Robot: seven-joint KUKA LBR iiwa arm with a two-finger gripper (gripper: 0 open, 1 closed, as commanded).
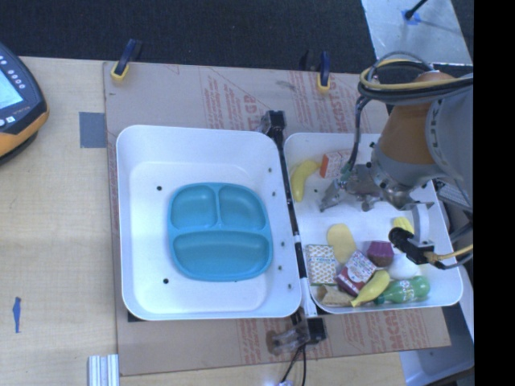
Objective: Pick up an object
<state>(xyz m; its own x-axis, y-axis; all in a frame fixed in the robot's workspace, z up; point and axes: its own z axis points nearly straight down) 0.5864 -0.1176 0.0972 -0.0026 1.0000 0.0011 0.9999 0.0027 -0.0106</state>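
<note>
Entry: single arm over the right bin [451, 296], pick not yet made. The gripper [348, 195] hangs low in the upper half of that bin, its metal fingers [330, 202] spread apart and splayed toward the bin's left wall with nothing between them — released, empty. Step in hand, as judged: the approach or descent stage of a grasp, no object secured. Arm pose: the grey body with its orange band [406, 131] enters from the right and leans over the bin's upper right corner, wrist tipped down and leftward, cables looped above it. Candidate items: a yellow banana-shaped piece [302, 177] just beside the left wall, near the fingertips; a small orange-red piece [324, 165] beside it, close above the fingers; a pale yellow oval piece [341, 240] lower down, at mid-bin. Packed together along the bin's lower edge — a patterned box [321, 264], a red packet [354, 278], a maroon block [380, 253], a second banana-shaped piece [372, 289], a green bottle [406, 292]. A small yellow item [402, 225] sits by a black fitting at the right. The left bin [129, 215] holds a blue divided plate [219, 232], well apart from the work. Next move, as judged: settle the spread fingers around one loose item — the nearby banana piece seems the likeliest — then clench and lift; its closeness to the wall may hinder one finger.
</note>
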